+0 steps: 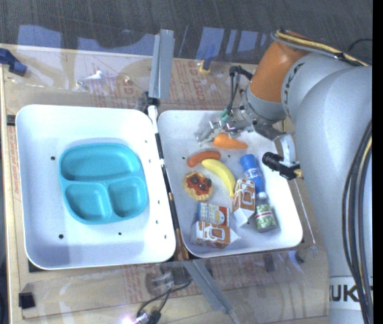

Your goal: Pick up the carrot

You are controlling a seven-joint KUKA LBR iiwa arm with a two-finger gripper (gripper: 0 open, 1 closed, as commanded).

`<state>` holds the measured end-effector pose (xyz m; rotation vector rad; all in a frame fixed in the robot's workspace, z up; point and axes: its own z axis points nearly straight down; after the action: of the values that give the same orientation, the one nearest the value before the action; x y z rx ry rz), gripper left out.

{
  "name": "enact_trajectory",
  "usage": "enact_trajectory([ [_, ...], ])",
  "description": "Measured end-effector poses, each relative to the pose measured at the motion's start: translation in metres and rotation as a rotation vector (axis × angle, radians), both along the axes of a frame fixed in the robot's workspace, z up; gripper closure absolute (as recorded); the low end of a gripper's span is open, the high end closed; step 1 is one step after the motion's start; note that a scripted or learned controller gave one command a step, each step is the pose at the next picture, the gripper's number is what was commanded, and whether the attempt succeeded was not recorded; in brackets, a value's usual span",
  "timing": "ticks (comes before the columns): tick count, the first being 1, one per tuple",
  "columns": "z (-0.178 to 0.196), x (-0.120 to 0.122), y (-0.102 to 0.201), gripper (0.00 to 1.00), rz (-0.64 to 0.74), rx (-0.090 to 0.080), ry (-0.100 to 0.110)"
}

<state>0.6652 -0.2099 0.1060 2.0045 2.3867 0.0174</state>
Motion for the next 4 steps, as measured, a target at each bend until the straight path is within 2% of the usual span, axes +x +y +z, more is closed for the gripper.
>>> enact_trajectory([
  [1, 0.014, 0.002, 0.001, 1.00, 0.006, -0.003, -0.006],
  [2, 0.014, 0.002, 0.001, 0.00, 0.007, -0.003, -0.005],
  [3, -0.013, -0.007, 0.002, 0.00, 0.073, 0.008, 0.028],
  [4, -0.003, -0.006, 0.004, 1.00, 0.079, 0.008, 0.028],
])
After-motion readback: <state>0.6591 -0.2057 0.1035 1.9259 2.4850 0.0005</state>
